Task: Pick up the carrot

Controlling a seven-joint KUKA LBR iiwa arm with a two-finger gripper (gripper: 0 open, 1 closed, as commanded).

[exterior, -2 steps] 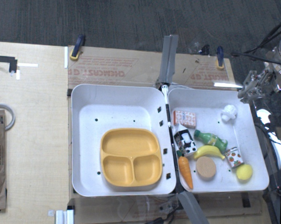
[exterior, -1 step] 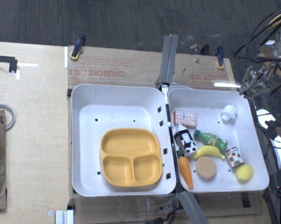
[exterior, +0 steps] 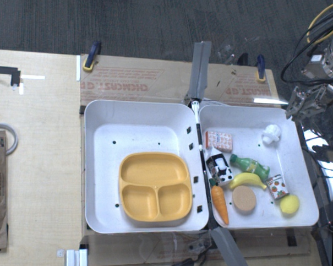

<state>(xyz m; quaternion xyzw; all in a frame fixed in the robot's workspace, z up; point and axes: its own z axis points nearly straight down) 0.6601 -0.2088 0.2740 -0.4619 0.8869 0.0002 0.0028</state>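
The orange carrot (exterior: 219, 203) lies in the right bin (exterior: 310, 180) near its front left corner, with its tip pointing toward the front edge. It touches nothing but sits close beside a round tan disc (exterior: 244, 199). My gripper (exterior: 303, 102) hangs at the far right corner of the right bin, well away from the carrot and high above the bin's back edge. Nothing shows in it.
The right bin also holds a black-and-white toy (exterior: 220, 168) just behind the carrot, a banana (exterior: 248, 180), a green bottle (exterior: 251, 164), a small carton (exterior: 218, 141), a can (exterior: 277, 187), a lemon (exterior: 289, 204) and a white lump (exterior: 271, 134). A yellow divided plate (exterior: 155, 186) lies in the left bin.
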